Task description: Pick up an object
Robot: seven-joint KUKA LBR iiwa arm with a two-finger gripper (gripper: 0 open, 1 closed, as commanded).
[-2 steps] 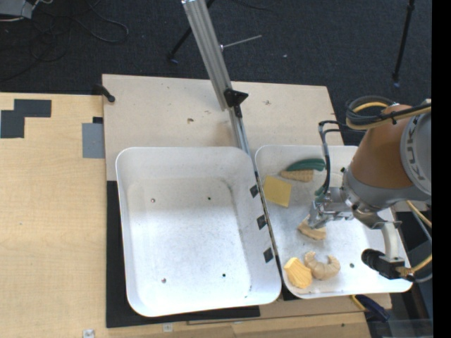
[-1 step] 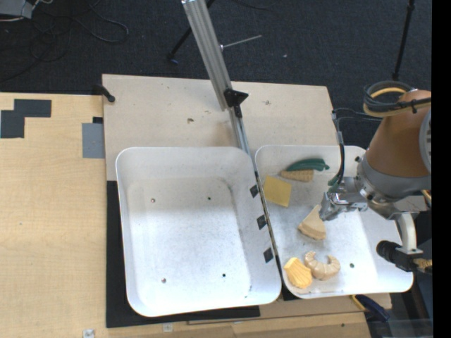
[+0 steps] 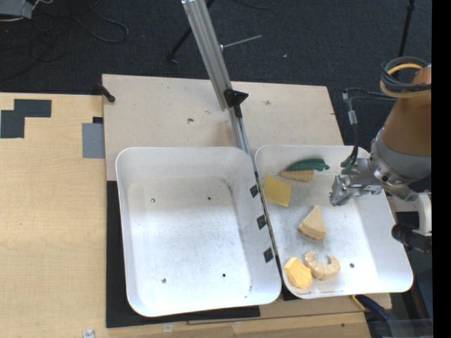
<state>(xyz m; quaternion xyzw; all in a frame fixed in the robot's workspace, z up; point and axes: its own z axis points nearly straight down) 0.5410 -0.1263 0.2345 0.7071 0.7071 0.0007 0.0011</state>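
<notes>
1. The gripper (image 3: 340,191) hangs low over the right bin (image 3: 384,277), near its far right side, and nothing shows between its fingers, so I judge it to be carrying nothing. Whether the fingers are spread or closed I cannot tell at this size.
2. The things to choose from all lie in that right bin: a pale wedge (image 3: 313,224) just below and left of the gripper, a yellow block (image 3: 277,191) by the divider, a green-and-tan piece (image 3: 304,168) near the far rim, and a yellow lump (image 3: 298,273) touching a curled beige piece (image 3: 323,265) at the near end.
3. The wedge is nearest, but its sloped faces could let the fingers slide off as they close (a likely miss).
4. The yellow lump and the curled piece touch, so a descent there could catch both or nudge one away.
5. The yellow block sits beside the divider, where a finger might strike the bin wall.
6. The left bin (image 3: 141,273) offers nothing to grasp, so straying there wastes the try.
</notes>
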